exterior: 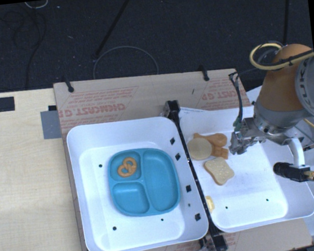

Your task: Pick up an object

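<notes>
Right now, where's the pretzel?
The small brown twisted pretzel lies in the upper-left compartment of the blue divided plastic tray, inside the left shallow white bin, far from the claw over the right bin.

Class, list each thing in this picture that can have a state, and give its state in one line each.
Tray: flat in the left bin, one compartment filled.
Pretzel: lying in the tray's upper left compartment.
Bread slice: flat in the right bin, untouched.
Round bun: resting beside the bread slice.
Gripper: low over the right bin, holding nothing visible.
</notes>
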You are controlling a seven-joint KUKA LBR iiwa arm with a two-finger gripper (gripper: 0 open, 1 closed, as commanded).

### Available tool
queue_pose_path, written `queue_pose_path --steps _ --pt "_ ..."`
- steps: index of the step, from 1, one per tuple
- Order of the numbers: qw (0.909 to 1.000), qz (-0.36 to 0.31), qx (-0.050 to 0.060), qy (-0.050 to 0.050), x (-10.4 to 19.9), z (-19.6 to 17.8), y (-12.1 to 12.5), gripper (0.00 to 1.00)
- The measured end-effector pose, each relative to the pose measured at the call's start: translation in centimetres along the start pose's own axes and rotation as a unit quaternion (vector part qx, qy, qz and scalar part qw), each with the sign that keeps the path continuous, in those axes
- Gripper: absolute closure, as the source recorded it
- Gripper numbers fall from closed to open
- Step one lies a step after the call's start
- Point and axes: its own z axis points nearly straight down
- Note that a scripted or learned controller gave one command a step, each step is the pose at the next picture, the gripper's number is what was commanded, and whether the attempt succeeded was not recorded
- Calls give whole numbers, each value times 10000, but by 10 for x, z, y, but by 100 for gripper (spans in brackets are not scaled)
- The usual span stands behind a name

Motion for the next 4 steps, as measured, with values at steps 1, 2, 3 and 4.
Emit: queue_pose_path --steps 1,2,3,4 --pt "10000 -33 -13 -1 -1 -64 0 100" --pt "10000 -33 18 4 -1 -60 0 100" --pt "10000 -47 31 16 52 -51 -3 100" --pt "10000 -56 20 18 110 -60 -2 100"
